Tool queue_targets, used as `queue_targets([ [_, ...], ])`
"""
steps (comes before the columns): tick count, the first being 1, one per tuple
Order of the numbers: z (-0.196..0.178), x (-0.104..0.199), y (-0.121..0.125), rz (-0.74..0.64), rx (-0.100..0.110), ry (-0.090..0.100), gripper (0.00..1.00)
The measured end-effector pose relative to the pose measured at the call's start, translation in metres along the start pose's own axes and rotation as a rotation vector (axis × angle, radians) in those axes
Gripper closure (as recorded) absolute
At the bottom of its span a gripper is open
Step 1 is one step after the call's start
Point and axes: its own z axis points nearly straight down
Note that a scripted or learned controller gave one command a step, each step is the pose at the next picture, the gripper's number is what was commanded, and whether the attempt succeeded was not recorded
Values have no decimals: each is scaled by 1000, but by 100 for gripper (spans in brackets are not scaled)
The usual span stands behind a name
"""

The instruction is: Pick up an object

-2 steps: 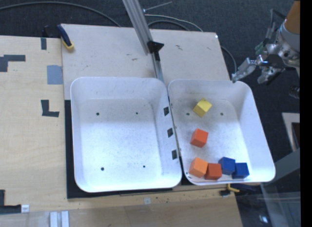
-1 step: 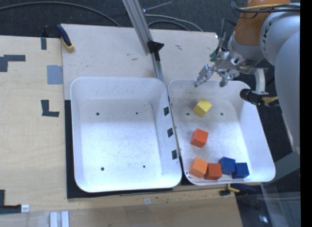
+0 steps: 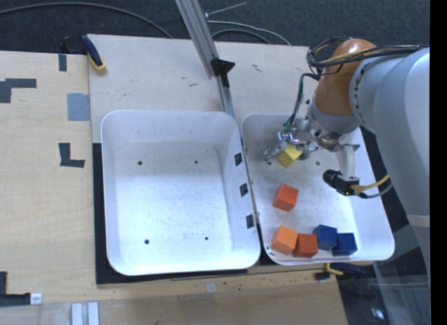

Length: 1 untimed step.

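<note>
**Yellow block at the gripper in the right bin**

While the grey arm [image 3: 391, 100] reaches in over the right bin [image 3: 377, 243], its gripper [image 3: 283, 150] sits at the bin's far end with a yellow block [image 3: 288, 155] between its fingers, pinched and tilted. Nearer the camera, an orange cube [image 3: 285, 197] lies alone mid-bin. Along the near wall sit another orange cube [image 3: 283, 239], a red-brown block [image 3: 306, 245] touching it, and two blue blocks [image 3: 334, 240] side by side. The left bin [image 3: 112, 177] stands just beside.
</note>
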Motion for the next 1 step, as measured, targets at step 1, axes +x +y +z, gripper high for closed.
queue_targets([
  [1,-12,1,1,-1,-1,3,100],
])
